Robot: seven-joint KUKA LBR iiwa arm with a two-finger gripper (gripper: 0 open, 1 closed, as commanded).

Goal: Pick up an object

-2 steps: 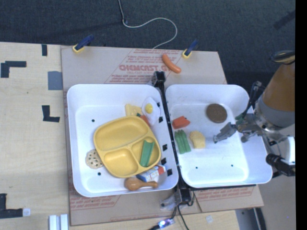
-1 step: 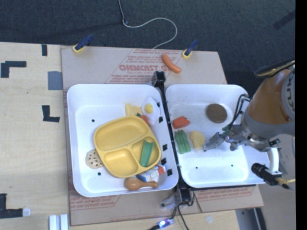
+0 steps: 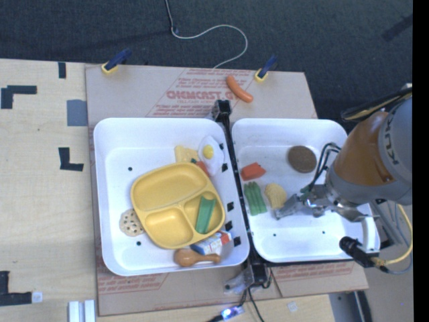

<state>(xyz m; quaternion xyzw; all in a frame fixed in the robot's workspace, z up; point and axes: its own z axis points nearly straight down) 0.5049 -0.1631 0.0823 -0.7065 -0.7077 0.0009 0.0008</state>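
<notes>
One gripper [image 3: 283, 211] hangs low inside the right bin [image 3: 295, 247], its two thin metal fingers [image 3: 288, 210] pointing toward the left wall and drawn close together with nothing visible between them. Just above the fingertips, nearly touching them, lies a small yellow corn cob [image 3: 275, 194], and beside that, to its left, a green ridged vegetable [image 3: 254, 198] rests on the bin floor. An orange carrot-like piece [image 3: 253, 172] sits a little farther up, close to the divider between the bins, and a brown round disc [image 3: 302, 158] lies near the upper right of the same bin. Behind the gripper rises the arm [image 3: 365, 163], its orange band toward the right edge. In the left bin [image 3: 107, 180] a yellow divided plate [image 3: 175, 203] holds a green cucumber-like piece [image 3: 205, 215] in one compartment; a cookie [image 3: 131, 223] sits against the plate's lower left rim, a drumstick [image 3: 191, 256] lies below it, and a fried egg [image 3: 208, 152] lies near its upper right. Outside the bins, on the cardboard sheet [image 3: 134, 92], an orange sausage [image 3: 239, 89] lies above the right bin's upper left corner.
</notes>
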